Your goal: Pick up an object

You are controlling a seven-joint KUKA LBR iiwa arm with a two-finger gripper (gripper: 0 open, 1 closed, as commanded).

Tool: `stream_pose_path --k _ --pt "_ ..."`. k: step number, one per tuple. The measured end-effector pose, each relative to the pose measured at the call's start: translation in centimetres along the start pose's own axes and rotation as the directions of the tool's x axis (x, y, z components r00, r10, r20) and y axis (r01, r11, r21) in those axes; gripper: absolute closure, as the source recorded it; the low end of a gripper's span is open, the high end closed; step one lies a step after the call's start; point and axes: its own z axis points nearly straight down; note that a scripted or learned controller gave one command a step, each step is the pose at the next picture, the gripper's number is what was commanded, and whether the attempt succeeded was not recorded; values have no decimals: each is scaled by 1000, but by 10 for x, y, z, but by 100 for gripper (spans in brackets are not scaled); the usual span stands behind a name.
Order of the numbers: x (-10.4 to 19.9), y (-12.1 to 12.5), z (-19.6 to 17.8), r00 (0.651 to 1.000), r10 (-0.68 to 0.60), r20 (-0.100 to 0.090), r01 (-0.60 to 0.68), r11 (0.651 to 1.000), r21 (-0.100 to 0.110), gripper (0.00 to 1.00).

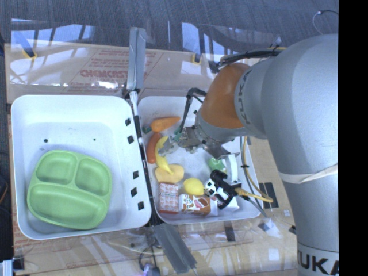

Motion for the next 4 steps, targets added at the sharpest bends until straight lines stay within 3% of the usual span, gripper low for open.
stream_pose_path --k 1,2,3,4 --pt "-9 84 6 969 247 -6 -246 968 38 0" --pt "34 78 -93 988 152 -10 -151 988 19 0" --pt "-25 89 5 995 98 -11 -97 995 13 0" --pt "-23 92 -12 996 87 -12 -87 996 12 100"
